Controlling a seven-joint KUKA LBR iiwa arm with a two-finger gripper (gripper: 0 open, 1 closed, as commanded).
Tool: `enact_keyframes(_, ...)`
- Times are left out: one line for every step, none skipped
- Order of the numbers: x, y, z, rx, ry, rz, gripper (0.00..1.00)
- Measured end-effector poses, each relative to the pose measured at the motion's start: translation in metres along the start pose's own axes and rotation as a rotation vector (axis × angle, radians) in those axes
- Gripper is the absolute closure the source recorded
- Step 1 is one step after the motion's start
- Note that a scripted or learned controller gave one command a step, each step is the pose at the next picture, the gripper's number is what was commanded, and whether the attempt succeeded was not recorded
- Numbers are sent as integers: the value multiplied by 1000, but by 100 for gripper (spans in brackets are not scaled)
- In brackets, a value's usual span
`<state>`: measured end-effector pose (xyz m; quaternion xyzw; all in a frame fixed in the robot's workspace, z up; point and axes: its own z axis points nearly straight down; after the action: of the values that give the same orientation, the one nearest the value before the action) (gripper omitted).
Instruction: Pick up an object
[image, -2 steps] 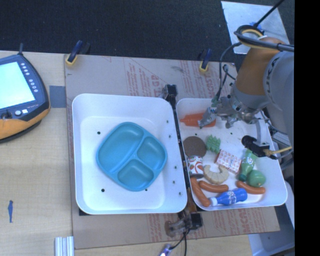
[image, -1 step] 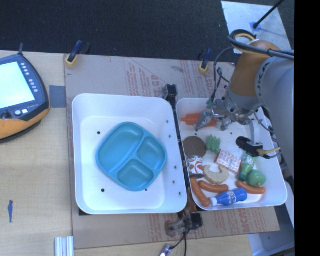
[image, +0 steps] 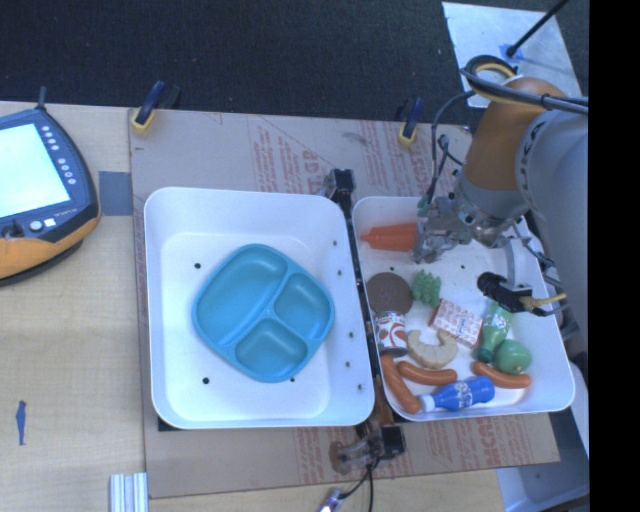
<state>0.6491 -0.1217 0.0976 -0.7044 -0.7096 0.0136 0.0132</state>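
Hovering at upper right, the gripper (image: 432, 247) nears an orange carrot (image: 390, 237).
Finger spacing unclear; the toy looks light, rigid, best taken mid-body.

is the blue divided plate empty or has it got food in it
Empty. The blue divided plate lies flat in the left bin, all three compartments showing bare blue.

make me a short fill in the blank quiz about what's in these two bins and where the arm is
1. The blue divided plate lies in the ____ bin.
2. The end effector hangs over the ____ bin, beside the orange carrot.
3. The small green toy lies just below the end effector and right of the ____ disc.

Missing words: left; right; brown
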Motion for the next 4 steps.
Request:
enact_keyframes(0, 1, -1, -3, 0, -1, 0)
enact_keyframes(0, 0, -11, -1, -1, -2, 100)
enact_keyframes(0, 1, -11, -2, -1, -3, 0)
enact_keyframes(-1, 0, -21, -3, -2, -3, 100)
